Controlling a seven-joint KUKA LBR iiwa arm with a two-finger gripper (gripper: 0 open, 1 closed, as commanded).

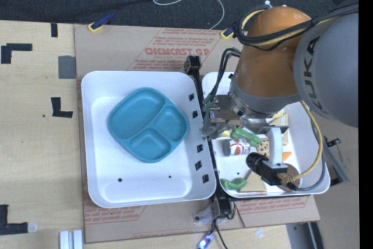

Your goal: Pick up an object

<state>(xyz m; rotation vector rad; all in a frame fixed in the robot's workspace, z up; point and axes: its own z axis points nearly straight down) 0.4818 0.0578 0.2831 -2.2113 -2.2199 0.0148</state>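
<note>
In right bin [315, 183], jaws [233, 125] above clutter [247, 140]

Blue divided plate [148, 123] in white bin [96, 143]; orange band [271, 55] on grey arm [335, 67] (black cables).

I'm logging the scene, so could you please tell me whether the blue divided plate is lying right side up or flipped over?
Right side up: the blue divided plate lies flat in the left bin, its three compartments facing the camera.

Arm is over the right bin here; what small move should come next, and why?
Probably a short straight descent onto the clutter in the right bin: the arm hangs over those small items, while the blue plate lies apart in the left bin.
</note>
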